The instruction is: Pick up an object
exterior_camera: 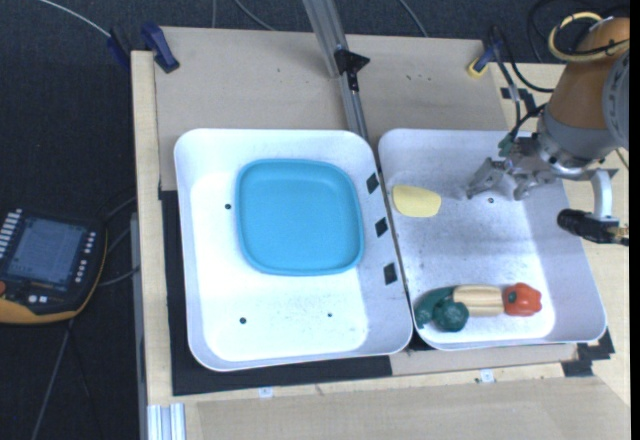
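My gripper (500, 184) hangs over the upper part of the right bin (570, 258), its fingers spread open with nothing between them. A pale yellow piece (415, 201) lies to its left, near the bin's left wall and apart from the fingers. Along the bin's front edge lie a dark green item (442, 312), a tan cylinder (479, 300) and a red item (521, 299), close together in a row.
The left bin (205, 258) holds a square blue plate (300, 216). A metal post (325, 8) slants down to the gap between the bins. Cables hang by the arm's wrist at the right. A handheld controller (45, 258) lies off the bench at left.
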`<state>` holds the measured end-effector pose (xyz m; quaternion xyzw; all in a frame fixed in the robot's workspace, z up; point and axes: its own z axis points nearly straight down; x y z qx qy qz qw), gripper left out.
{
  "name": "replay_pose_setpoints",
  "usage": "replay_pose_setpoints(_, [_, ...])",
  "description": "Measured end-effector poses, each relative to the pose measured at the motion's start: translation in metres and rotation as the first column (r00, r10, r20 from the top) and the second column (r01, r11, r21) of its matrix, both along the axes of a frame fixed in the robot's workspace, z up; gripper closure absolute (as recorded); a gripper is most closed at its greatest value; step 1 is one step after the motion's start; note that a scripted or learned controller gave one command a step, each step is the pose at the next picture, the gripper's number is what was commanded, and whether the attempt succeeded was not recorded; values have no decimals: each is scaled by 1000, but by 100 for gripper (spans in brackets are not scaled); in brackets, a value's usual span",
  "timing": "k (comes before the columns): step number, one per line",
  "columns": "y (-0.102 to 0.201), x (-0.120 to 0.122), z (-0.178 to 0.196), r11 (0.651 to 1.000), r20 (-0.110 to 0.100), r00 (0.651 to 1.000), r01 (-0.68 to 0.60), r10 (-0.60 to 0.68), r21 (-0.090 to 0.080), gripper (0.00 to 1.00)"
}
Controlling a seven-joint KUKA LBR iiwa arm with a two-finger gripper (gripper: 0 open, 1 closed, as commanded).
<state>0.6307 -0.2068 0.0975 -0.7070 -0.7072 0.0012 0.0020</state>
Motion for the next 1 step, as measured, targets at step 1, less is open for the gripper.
replay_pose_setpoints(1, [0, 2, 14, 1000, 6, 1000, 0, 0, -2, 100])
